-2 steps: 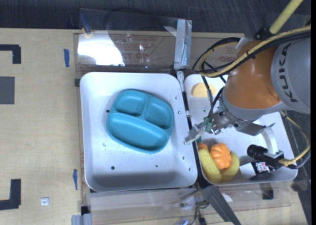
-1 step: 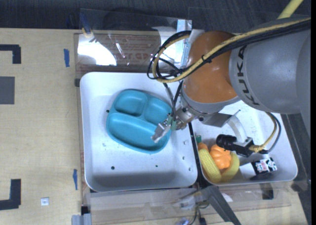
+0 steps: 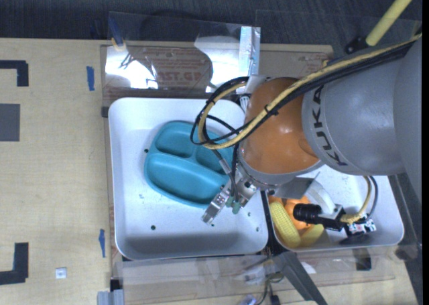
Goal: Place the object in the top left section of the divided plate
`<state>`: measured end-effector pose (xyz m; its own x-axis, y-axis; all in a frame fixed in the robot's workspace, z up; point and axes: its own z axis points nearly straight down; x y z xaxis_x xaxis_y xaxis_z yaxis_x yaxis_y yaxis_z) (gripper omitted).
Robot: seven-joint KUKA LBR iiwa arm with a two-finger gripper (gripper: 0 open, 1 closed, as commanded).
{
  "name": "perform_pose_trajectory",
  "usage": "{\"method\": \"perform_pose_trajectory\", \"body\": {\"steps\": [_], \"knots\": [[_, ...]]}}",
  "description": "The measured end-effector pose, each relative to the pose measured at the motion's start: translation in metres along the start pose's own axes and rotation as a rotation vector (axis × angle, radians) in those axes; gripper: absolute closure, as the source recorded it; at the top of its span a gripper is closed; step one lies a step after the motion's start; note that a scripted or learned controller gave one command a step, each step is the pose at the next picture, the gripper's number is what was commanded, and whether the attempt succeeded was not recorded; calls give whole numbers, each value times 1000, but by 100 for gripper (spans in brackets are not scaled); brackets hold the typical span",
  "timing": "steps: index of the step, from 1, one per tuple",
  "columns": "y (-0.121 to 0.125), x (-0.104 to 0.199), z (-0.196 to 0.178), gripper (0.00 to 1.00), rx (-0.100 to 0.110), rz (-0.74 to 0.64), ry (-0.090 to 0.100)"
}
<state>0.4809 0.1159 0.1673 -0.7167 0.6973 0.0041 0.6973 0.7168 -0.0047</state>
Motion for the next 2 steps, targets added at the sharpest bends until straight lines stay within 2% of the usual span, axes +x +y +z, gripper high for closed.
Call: {"method": "perform_pose_trajectory", "body": {"steps": [1, 2], "knots": [[93, 50, -29, 0, -5, -41, -3], [89, 47, -45, 0, -6, -361, -6]]}}
